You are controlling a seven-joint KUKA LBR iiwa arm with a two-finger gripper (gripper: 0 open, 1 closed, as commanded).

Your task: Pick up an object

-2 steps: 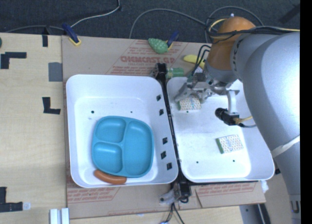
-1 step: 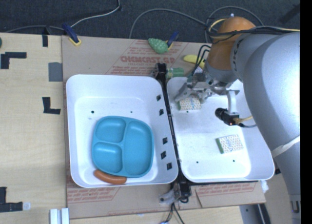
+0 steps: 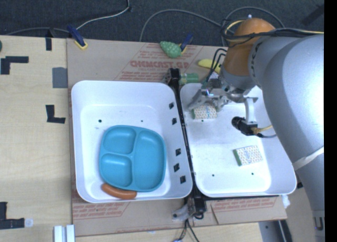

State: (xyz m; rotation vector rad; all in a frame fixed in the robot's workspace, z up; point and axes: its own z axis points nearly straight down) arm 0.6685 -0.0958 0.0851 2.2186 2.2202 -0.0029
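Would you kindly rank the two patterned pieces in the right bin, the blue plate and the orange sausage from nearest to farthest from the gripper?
From the gripper:
1. Upper patterned piece, right bin, just below the gripper.
2. Lower patterned piece, right bin, toward its front.
3. Blue divided plate, left bin.
4. Orange sausage, left bin's front edge, beside the plate.

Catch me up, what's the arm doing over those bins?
The KUKA arm reaches in from the right and has its gripper low over the right bin, right above a small patterned block near the back. A second patterned block lies nearer the front. The left bin holds a blue divided plate and an orange sausage-shaped toy. Nothing is visibly lifted.
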